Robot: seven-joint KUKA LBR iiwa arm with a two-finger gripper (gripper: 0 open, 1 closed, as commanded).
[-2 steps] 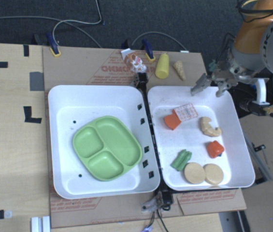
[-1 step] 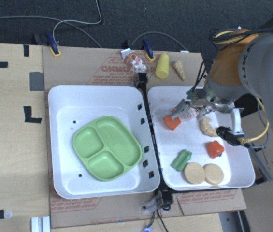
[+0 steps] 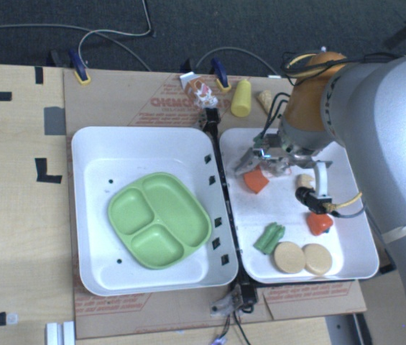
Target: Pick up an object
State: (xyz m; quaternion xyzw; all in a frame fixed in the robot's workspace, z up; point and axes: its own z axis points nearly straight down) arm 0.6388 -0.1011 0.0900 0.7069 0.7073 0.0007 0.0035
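On the worktop [image 3: 116, 99] two bins sit side by side. The left bin [image 3: 88, 192] holds a divided tray [image 3: 159, 220]. In the right bin [image 3: 353, 257], a block [image 3: 256, 181] lies at the far left under the pincer [image 3: 264, 158]; two discs [image 3: 302, 258] lie at the near edge, a pod-shaped piece [image 3: 268, 237] just left of them.

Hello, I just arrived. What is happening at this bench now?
A grey robot arm with an orange band reaches in from the right over the right bin. Its gripper hangs low just above an orange block; I cannot tell whether it has taken hold. Also in that bin lie a green piece, two tan discs and a red piece. The left bin holds a green divided plate.
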